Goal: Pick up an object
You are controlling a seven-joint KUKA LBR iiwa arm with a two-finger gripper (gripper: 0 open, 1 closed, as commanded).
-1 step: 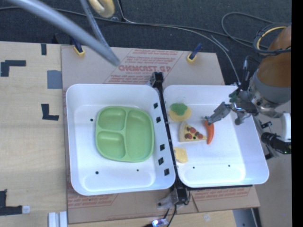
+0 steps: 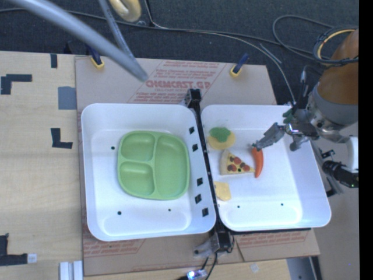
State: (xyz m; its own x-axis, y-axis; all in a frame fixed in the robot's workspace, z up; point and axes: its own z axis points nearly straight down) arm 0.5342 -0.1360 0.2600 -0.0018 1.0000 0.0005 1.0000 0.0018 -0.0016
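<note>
My view is evenly bright from above, shadows soft and faint. The white bins (image 2: 93,156) nearly wash out. A grey bar (image 2: 76,25) close to my lens is blurred.

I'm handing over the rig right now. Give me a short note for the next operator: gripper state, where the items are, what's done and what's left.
Gripper: over the right bin, fingertips at the top of the orange chili pepper; whether it is gripped can't be judged.
Right bin: pizza slice beside the pepper, green-and-yellow piece near the divider, small yellow piece lower left.
Left bin: green divided plate.
Done: arm positioned at the pepper.
Left: confirm grasp, lift an object.
</note>
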